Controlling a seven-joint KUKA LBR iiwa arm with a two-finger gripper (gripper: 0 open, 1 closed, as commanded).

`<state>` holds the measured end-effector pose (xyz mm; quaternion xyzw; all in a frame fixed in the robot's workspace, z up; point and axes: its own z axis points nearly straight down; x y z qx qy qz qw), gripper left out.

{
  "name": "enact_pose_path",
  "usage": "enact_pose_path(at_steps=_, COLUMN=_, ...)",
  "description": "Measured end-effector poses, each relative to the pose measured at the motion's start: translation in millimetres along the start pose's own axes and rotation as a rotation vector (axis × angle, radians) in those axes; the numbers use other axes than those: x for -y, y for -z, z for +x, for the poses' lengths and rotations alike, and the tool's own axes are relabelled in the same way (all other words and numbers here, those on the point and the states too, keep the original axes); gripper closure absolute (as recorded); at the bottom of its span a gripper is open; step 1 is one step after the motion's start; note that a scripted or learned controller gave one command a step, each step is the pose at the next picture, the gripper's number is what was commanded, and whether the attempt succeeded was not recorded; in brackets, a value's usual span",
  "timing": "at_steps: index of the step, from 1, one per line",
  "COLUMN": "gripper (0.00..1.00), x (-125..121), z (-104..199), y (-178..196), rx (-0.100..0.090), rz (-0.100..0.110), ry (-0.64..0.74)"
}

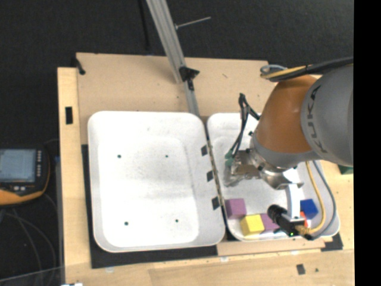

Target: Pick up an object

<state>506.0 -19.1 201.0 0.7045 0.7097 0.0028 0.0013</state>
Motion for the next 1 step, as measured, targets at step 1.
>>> enact_pose_path(at_steps=1, gripper=1.00, x=-26.0, z=74.1, y=-5.0, rx=0.001, rz=0.004, ry=0.002)
